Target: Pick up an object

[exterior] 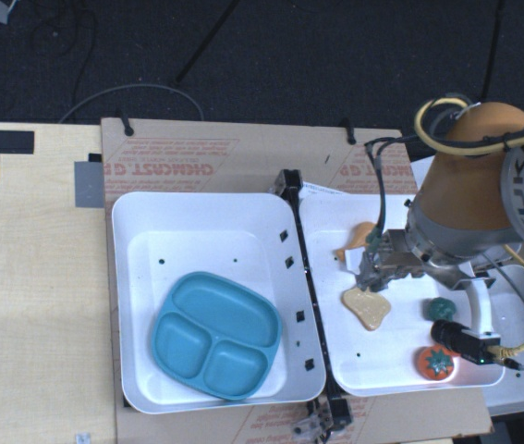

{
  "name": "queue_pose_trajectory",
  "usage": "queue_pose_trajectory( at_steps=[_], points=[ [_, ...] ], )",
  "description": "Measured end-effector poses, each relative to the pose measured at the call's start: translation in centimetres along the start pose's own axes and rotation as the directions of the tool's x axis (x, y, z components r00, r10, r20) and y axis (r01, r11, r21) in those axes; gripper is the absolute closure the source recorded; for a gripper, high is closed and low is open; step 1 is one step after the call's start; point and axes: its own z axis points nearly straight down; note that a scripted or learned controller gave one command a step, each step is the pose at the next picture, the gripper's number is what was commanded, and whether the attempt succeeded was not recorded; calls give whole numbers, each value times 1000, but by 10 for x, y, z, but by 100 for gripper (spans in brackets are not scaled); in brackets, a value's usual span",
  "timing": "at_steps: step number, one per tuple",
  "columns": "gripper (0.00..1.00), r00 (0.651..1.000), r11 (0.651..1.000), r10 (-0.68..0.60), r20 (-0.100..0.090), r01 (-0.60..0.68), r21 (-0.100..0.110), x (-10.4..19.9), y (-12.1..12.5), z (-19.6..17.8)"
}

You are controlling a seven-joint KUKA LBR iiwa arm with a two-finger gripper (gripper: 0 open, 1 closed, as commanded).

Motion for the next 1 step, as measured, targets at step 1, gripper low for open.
queue_pose_trajectory(
  at_steps=[1],
  points=[
    [100,1000,1000,-2,0,2,-1,58,1,-4]
  ],
)
